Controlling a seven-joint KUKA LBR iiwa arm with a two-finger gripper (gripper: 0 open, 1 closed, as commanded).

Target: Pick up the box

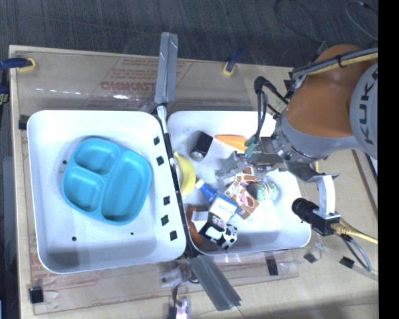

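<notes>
Sitting in left bin [46, 244]: blue tray [106, 179]; right bin [186, 121]: box [243, 193], clutter.

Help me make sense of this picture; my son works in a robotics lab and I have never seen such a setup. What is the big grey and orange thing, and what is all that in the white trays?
You are looking down at a slant from one fixed camera above a bench. The big grey and orange thing is a robot arm reaching in from the right. Its end effector, the grasping part, hangs low over the right white bin.

The left white bin holds a blue divided plate. The right bin holds a jumble: a yellow banana-like item at the divider, a black cylinder, an orange carrot-like piece, a small box with a blue and white top, a patterned packet and a black-and-white toy.

I cannot see anything between the fingers, so I would not say it holds anything.
</notes>
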